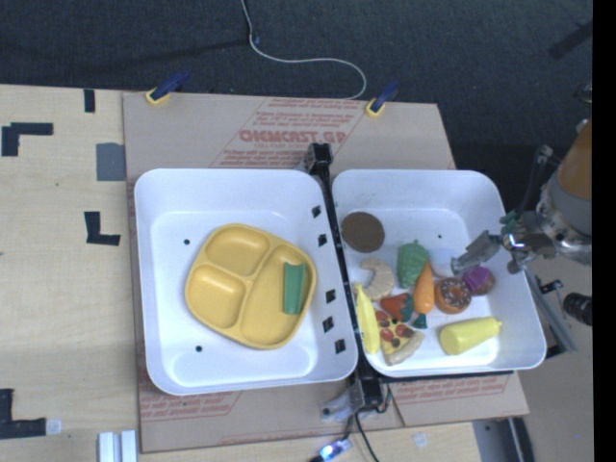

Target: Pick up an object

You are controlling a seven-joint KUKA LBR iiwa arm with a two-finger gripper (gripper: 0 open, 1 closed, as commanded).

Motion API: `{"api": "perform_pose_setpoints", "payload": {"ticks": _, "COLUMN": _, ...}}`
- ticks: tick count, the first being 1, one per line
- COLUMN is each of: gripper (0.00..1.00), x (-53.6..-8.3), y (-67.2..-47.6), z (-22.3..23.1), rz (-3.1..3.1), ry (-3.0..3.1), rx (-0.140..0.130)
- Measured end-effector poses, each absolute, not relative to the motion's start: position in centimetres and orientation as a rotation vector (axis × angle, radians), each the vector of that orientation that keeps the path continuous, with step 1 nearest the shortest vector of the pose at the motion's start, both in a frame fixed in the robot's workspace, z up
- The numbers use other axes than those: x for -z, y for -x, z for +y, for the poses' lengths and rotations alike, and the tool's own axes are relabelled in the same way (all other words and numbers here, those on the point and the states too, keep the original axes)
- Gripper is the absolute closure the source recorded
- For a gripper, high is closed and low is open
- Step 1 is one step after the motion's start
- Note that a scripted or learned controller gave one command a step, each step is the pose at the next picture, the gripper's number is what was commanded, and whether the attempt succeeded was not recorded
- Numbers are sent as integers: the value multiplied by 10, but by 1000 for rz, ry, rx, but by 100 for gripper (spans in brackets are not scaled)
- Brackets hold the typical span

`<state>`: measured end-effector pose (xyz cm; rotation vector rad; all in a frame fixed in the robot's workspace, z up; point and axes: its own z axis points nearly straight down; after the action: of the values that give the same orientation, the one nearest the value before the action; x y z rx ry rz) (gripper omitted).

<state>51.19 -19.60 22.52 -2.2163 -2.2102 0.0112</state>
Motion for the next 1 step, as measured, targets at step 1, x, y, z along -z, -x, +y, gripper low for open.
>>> {"api": "perform_pose_setpoints", "payload": {"ticks": 1, "gripper": 0, "x": -231, "y": -515, "z": -196, "rz": -2221, "ry": 2220, "rx": -2}}
